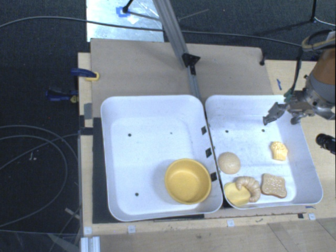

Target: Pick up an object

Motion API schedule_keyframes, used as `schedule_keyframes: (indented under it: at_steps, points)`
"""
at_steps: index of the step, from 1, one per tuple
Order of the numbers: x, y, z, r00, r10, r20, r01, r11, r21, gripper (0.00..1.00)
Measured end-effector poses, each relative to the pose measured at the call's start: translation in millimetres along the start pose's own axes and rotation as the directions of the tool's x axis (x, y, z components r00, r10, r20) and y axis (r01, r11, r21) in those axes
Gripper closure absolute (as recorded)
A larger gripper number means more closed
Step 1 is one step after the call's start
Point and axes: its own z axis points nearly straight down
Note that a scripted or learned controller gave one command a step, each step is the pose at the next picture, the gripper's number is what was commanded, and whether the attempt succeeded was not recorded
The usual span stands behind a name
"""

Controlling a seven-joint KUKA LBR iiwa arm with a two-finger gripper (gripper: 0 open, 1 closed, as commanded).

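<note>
toys (255,180) crowd right bin's (247,114) near edge; claw (284,114) spread wide, holding nothing, over bare floor.

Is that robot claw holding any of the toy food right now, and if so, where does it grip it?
Nothing is held. The grey two-finger gripper hangs open above the right white bin, with no object between its fingers.

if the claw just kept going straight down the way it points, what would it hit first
Most likely the bare floor of the right bin. The claw hangs over that bin's upper right part, and the small yellow piece lies nearer the camera, seemingly off its line, though depth is hard to judge.
</note>
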Motion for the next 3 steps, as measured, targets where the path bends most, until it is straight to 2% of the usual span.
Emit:
schedule_keyframes:
  at_steps: [2,3]
  points:
    - [-2,5,113,1.000,0.003,0.000,-0.003,1.000,0.003,0.00]
    - [-2,7,98,1.000,0.004,0.001,-0.004,1.000,-0.003,1.00]
